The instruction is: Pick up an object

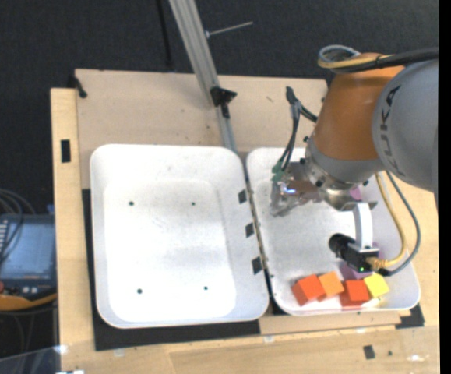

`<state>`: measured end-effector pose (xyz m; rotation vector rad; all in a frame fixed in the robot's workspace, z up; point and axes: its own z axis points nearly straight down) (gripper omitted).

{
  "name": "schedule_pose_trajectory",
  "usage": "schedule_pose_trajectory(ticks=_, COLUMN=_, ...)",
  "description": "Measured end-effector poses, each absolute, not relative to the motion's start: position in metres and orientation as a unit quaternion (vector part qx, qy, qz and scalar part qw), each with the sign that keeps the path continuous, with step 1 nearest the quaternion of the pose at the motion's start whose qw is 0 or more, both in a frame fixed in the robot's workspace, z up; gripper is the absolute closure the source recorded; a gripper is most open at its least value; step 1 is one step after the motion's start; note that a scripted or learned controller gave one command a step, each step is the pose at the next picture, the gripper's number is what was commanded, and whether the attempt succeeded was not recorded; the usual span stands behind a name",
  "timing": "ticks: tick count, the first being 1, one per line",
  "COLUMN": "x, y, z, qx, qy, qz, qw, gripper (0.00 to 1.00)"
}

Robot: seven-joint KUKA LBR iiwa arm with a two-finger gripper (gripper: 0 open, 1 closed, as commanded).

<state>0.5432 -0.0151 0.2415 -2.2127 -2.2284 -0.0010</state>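
Lying well apart from fingers [286,201], coloured blocks [340,287], right bin [307,240]

light: bright, even, overhead | glare: white bins [170,232] washed out | shadows: faint | focus: soft, grainy

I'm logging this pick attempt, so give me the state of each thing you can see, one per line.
Gripper: low over the right bin, nothing seen between its fingers.
Right bin: holds the blocks at its near edge.
Orange blocks: lying in the bin, untouched.
Yellow block: lying beside them.
Left bin: upright on the bench.
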Motion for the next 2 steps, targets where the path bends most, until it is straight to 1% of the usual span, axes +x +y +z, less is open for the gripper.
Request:
schedule_pose_trajectory(ticks=1, x=0.539, y=0.039, z=0.251, qx=-0.704, qy=-0.710, qz=-0.0017, qw=0.000, gripper=1.00)
schedule_pose_trajectory(ticks=2, x=0.530, y=0.091, z=0.237, qx=-0.704, qy=-0.710, qz=0.0002, qw=0.001, gripper=1.00)
